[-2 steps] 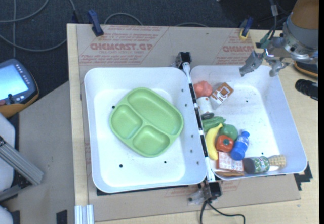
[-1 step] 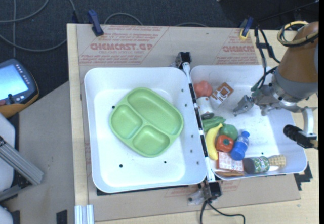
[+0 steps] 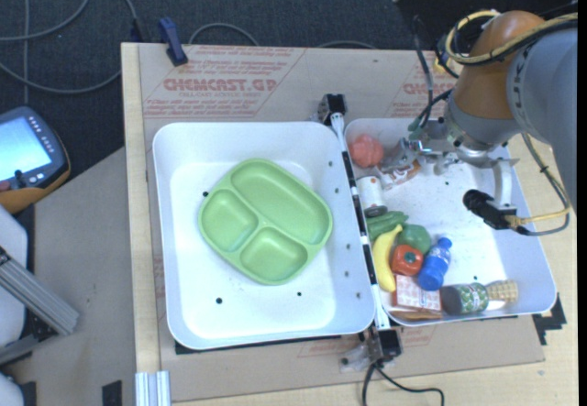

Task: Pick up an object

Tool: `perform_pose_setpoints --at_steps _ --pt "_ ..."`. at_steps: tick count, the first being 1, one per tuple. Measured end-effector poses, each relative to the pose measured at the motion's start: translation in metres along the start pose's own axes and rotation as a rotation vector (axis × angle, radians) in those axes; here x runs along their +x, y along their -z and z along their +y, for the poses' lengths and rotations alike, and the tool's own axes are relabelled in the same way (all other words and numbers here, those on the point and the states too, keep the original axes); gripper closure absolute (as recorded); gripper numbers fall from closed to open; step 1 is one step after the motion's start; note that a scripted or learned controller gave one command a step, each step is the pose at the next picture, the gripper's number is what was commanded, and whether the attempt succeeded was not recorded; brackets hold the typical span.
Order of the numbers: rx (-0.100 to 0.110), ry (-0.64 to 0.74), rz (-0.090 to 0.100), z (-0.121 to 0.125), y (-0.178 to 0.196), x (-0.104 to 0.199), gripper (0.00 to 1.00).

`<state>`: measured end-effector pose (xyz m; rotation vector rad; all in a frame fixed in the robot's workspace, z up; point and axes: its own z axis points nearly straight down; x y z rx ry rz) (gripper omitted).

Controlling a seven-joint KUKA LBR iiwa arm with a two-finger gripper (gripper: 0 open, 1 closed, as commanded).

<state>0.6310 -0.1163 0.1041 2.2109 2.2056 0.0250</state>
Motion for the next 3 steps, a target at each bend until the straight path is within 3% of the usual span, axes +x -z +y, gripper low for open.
perform_pose_setpoints --at_steps 1,2,3 --pt "-0.002 0.006 0.005 0.045 -0.007 -0.021 0.0" --pt "-0.011 0.003 -0.006 0.037 -0.004 -0.019 1.0" --pt "0.011 0.009 0.002 0.041 0.088 0.034 1.0"
